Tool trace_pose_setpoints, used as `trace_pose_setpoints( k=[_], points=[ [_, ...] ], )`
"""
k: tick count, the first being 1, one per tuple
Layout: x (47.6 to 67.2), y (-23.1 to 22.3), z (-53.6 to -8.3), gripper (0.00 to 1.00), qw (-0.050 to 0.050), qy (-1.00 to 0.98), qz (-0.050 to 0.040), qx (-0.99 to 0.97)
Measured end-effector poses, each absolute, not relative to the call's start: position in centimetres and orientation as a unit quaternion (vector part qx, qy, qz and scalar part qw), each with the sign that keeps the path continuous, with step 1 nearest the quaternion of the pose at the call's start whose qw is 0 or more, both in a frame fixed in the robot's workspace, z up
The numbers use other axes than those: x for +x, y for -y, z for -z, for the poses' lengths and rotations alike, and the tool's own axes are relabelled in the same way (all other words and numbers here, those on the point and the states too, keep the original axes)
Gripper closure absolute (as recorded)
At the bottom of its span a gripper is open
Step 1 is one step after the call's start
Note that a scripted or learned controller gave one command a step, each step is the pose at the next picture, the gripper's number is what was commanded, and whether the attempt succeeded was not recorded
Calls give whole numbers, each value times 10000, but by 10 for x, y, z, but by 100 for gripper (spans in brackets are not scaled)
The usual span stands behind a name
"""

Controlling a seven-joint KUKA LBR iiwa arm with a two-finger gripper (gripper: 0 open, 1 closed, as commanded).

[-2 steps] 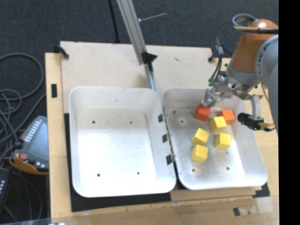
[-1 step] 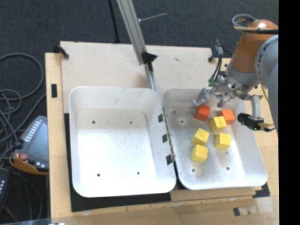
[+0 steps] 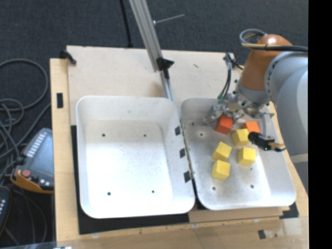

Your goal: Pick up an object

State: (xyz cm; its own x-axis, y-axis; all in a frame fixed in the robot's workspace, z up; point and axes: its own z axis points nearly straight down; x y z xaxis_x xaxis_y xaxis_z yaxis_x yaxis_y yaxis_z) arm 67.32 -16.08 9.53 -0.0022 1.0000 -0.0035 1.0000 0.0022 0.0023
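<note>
The right bin (image 3: 270,191) holds several small cubes. An orange cube (image 3: 224,124) lies near its back, directly under my gripper (image 3: 226,113), which hangs low over that spot. I cannot tell whether the gripper touches this cube. A second orange cube (image 3: 252,126) sits just to the right, partly behind the arm's hardware. Several yellow cubes lie in front: one (image 3: 240,137) beside the orange pair, one (image 3: 222,151) toward the middle, one (image 3: 246,156) at the right, and one (image 3: 220,169) nearest the front.
The left bin (image 3: 88,118) stands beside the right one, their rims meeting at the middle. A slanted aluminium post (image 3: 148,30) rises behind the bins. Cables and a handheld pendant (image 3: 36,157) lie on the floor at the left.
</note>
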Motion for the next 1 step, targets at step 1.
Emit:
trace_pose_setpoints(
  k=[1],
  points=[
    [674, 163, -110, 100, 40, -7080, 0, 7062]
  ],
)
